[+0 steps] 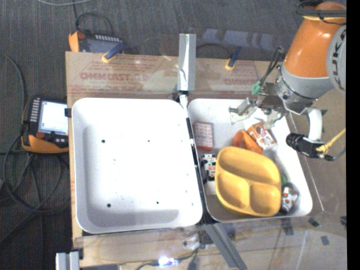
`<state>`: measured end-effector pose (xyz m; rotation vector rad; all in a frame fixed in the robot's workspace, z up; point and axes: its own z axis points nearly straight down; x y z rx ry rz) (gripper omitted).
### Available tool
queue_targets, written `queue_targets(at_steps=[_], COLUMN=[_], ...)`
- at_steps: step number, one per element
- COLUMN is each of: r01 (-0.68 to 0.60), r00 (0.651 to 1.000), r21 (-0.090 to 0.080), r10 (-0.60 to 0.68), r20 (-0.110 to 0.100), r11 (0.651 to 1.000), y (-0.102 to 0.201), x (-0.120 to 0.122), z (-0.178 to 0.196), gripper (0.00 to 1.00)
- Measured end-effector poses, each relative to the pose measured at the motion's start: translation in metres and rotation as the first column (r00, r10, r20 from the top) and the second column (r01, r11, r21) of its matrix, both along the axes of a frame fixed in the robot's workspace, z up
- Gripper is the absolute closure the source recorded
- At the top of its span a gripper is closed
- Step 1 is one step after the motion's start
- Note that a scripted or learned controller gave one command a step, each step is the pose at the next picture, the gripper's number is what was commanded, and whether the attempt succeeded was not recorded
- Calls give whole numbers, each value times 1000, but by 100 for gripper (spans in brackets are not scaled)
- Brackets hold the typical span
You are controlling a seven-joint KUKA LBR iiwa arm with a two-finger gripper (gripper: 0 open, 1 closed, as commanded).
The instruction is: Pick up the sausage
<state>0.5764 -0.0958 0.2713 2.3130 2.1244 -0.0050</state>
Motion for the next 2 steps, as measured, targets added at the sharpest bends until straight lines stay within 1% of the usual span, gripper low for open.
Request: queue_targets(at_steps=[1,2], r01=[150,53], r00=[989,999], r21=[0,3], r10=[-150,-53], r20=[-1,-3], r11=[989,999], y=[-42,-32], x=[44,36], z=[-15,-153], gripper=[0,0])
